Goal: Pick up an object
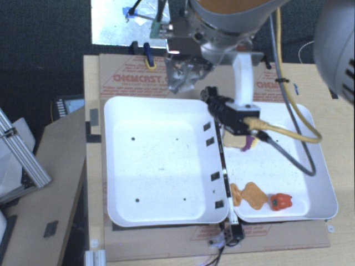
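Observation:
In the right bin [294, 165], near its front edge, lie an orange piece [253, 195], a smaller orange bit [236, 193] and a red pepper-like toy [281, 201]. A tan and purple object [246, 143] shows partly under the black block [236, 117] fixed on the arm. My gripper [186, 76] hangs blurred below the grey wrist, over the back rim of the left bin [155, 159], far from those objects. Nothing is visible in it.
A yellow cable [288, 132] and a grey cable [299, 159] loop from the black block across the right bin. The divider [222, 170] between the bins carries several black clips. Cardboard [133, 73] lies under the bins, and a blue and yellow clamp [148, 54] sits at the back.

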Motion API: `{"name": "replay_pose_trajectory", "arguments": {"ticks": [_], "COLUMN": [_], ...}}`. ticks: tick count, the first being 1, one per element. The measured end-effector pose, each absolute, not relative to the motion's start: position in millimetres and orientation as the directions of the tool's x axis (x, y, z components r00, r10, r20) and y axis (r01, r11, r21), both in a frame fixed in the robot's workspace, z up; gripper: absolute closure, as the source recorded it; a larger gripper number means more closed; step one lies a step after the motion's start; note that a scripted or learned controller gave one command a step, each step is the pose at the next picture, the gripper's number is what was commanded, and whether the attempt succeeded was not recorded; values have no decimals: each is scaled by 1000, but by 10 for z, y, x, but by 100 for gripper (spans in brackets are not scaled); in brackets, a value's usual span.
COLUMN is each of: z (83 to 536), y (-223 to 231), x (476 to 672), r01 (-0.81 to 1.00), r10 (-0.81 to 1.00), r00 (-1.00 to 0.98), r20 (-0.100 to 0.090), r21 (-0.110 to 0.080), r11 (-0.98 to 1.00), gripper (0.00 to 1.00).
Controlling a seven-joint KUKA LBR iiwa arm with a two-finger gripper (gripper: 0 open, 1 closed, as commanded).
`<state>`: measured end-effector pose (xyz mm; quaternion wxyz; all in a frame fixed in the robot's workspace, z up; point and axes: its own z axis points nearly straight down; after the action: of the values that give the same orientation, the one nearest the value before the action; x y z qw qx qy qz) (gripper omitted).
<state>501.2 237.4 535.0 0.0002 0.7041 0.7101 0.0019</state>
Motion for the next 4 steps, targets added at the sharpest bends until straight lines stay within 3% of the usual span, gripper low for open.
{"name": "replay_pose_trajectory", "arguments": {"ticks": [1,2,3,4], "z": [5350,5348,5350,5465], "y": [2342,2343,2343,2345], "x": [4991,5165,5160,5162], "r01": [1000,1000,1000,1000], "r10": [1000,1000,1000,1000], "r00": [-4,-1,-1,-2], "r20": [1,1,1,3], "r21": [2,2,2,4], "r11": [4,1,1,2], "gripper": [100,100,0,100]}}
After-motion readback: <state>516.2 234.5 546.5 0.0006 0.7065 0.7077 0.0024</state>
